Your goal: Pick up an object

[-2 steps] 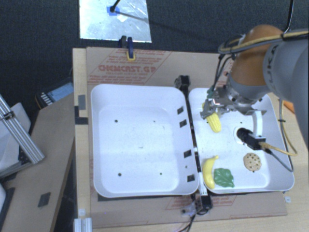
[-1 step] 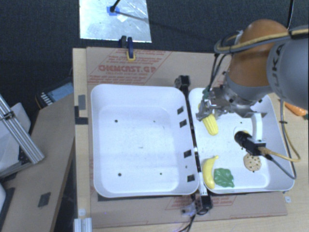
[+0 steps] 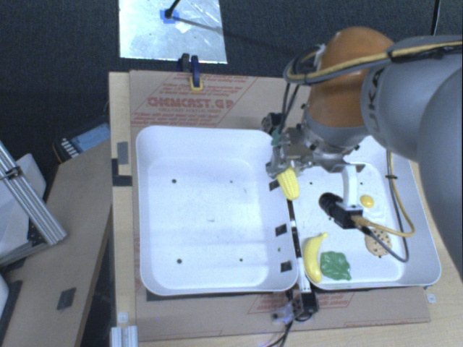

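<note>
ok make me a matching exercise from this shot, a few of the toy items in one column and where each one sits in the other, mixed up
Things:
1. corn cob
2. banana
3. green leaf piece
4. fried egg

Places:
A. near corner of the right bin, just right of the banana
B. at the divider between the two bins, directly under the claw
C. right bin, toward its middle, beside the white piece
D. front of the right bin, standing along the divider

Pairs: 1-B, 2-D, 3-A, 4-C
</note>
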`<state>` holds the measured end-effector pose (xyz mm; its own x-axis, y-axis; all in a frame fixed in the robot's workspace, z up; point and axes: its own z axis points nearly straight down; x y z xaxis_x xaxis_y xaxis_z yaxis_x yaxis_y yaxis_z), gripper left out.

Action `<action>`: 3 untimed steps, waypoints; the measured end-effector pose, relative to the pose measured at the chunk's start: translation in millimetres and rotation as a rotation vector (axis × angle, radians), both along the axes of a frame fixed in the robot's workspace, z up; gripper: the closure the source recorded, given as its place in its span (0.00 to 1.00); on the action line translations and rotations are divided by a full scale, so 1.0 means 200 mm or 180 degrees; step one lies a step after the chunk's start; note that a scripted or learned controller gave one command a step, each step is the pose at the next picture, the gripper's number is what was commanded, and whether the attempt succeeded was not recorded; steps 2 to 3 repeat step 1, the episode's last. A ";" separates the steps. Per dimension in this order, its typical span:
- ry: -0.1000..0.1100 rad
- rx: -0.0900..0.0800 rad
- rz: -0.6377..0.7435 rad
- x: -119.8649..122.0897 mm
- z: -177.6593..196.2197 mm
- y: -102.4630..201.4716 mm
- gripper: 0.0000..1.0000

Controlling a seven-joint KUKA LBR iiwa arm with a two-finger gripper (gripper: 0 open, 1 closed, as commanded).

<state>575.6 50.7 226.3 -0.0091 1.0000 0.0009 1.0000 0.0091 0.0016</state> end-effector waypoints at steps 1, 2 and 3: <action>0.0000 0.0007 -0.0002 -0.34 0.25 0.12 1.00; 0.0000 0.0007 -0.0002 -0.34 0.25 0.12 1.00; 0.0000 0.0007 -0.0002 -0.34 0.25 0.12 1.00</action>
